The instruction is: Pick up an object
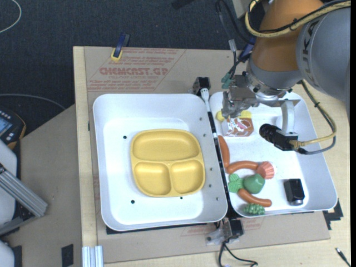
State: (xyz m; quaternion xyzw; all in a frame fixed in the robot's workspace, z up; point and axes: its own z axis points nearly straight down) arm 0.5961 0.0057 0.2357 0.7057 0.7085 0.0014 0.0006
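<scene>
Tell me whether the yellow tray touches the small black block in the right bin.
Apart. The camera view shows the yellow tray in the left bin and the small black block in the right bin.

I'm looking at a robot lab bench.
Cables (320,143) are trailing around a taped cardboard sheet (139,71), an aluminium rail (22,196) lying alongside.

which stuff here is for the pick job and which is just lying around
Job:
gripper
packet under it
toy sausages and vegetables
black block
right bin

Lying about:
yellow divided tray
left bin
blue and yellow clamp
</scene>
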